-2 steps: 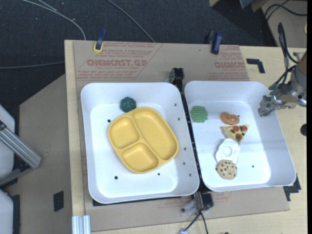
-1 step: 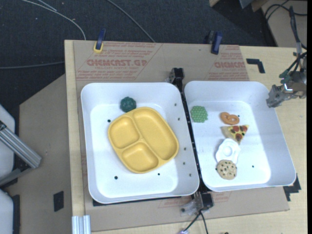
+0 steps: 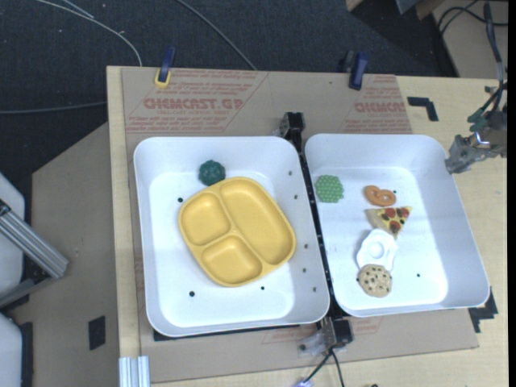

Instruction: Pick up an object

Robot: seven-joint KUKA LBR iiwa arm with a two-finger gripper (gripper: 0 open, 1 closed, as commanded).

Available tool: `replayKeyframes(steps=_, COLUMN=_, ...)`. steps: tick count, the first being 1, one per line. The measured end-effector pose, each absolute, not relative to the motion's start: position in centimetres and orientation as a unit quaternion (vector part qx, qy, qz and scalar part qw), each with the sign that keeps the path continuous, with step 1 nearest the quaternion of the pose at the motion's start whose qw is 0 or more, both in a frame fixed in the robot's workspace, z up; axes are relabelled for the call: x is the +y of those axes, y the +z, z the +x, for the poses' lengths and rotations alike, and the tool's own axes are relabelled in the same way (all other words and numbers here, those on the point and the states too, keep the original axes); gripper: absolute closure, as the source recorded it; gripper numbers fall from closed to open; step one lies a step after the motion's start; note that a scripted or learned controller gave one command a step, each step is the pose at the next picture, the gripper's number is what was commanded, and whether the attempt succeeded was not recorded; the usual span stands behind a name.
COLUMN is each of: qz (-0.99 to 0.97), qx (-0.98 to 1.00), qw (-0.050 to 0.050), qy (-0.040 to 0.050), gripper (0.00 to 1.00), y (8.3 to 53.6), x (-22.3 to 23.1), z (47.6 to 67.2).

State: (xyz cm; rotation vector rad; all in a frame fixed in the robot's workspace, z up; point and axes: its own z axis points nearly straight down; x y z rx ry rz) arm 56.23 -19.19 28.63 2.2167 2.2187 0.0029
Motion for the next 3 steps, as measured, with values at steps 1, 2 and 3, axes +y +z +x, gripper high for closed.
replayKeyframes(steps=1, qz=0.706, qx=0.709, qw=-0.001, qy=0.0000, gripper=1.00, y=28.7, x=-14.4, z=55.5)
replayKeyframes(steps=2, qz=0.706, qx=0.708, qw=-0.002, qy=-0.0005, gripper=1.00, y=27.4, x=-10.2, z=53.8)
replayKeyframes(steps=3, qz=0.706, qx=0.709, qw=-0.002, qy=-0.0005, gripper=1.00, y=26.1, x=-6.0, z=53.0)
